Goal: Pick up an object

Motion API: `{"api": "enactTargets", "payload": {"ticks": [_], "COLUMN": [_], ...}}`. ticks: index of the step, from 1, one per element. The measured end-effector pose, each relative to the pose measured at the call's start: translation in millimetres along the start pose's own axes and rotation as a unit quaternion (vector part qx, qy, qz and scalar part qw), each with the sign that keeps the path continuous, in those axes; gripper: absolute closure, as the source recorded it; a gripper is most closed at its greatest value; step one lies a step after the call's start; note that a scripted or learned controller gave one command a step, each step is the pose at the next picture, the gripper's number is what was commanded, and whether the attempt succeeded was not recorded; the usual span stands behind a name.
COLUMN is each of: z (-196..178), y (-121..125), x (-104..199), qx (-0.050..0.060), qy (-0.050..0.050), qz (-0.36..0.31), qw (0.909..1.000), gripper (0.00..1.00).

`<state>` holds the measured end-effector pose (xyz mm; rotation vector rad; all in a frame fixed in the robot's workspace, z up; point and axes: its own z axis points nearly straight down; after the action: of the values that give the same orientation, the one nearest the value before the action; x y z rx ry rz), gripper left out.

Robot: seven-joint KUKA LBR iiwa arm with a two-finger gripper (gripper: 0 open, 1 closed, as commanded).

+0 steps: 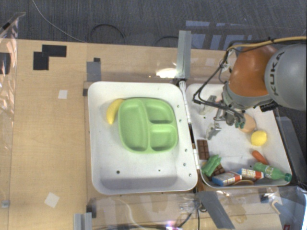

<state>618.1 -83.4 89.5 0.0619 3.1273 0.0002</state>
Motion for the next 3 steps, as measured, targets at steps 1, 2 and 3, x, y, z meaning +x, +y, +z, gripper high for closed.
{"api": "enactTargets", "payload": {"ticks": [1,2,3], "z": [2.7,-0.4,-16.0], "y": [-108.4,-115.0,-112.8], "x": [-49.5,31.4,24.8], "qx": [0.000,0.001,0.003], "qy": [0.008,0.001,-0.009], "qz": [-0.133,-0.077,-0.081], "qw": [0.9910,0.9970,0.9967], "gripper": [0.00,0.00,1.00]}}
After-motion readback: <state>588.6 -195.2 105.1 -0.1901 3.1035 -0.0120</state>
